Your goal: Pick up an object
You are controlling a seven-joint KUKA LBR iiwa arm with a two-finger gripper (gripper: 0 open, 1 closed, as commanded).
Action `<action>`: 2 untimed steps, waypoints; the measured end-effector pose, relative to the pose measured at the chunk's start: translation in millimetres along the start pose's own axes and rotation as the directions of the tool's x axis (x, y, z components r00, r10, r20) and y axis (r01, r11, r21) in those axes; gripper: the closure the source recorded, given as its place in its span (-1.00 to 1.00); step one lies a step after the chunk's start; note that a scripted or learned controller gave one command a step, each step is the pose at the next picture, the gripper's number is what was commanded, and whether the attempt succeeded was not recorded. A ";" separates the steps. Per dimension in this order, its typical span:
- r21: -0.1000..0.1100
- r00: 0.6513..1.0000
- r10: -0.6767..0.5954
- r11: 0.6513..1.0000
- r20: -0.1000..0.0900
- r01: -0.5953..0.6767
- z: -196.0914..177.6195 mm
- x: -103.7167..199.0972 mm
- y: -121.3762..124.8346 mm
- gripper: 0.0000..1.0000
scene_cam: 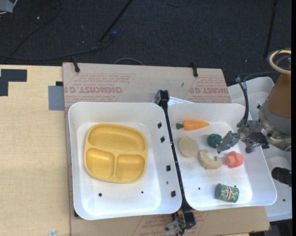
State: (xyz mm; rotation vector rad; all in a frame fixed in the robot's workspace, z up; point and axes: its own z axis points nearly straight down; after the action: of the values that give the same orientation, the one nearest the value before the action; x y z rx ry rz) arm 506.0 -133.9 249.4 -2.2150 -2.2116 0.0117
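1. Red block (233,159): near the right bin's (265,193) right side, just below the gripper; likely the pick target, being closest.
2. Gripper (236,140): low over the right bin, between the green ball (214,140) and the red block; nothing is seen between its fingers, and whether they are spread or pressed together cannot be told.
3. Neighbours, loose and scattered for single picks: carrot (193,125), round biscuit (188,147), pale lump (209,160), can (227,192).
4. Left bin (79,195): holds a yellow divided plate (116,152), well apart from the gripper.
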 end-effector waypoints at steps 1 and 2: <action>-0.008 1.000 -0.002 1.000 0.001 0.002 -4.2 0.0 1.7 -1.00; -0.003 1.000 -0.002 1.000 0.000 0.002 55.1 10.2 1.3 -1.00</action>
State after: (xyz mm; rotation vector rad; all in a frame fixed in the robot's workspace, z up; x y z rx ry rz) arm 506.6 -123.6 194.3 -2.2136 -2.2154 0.0082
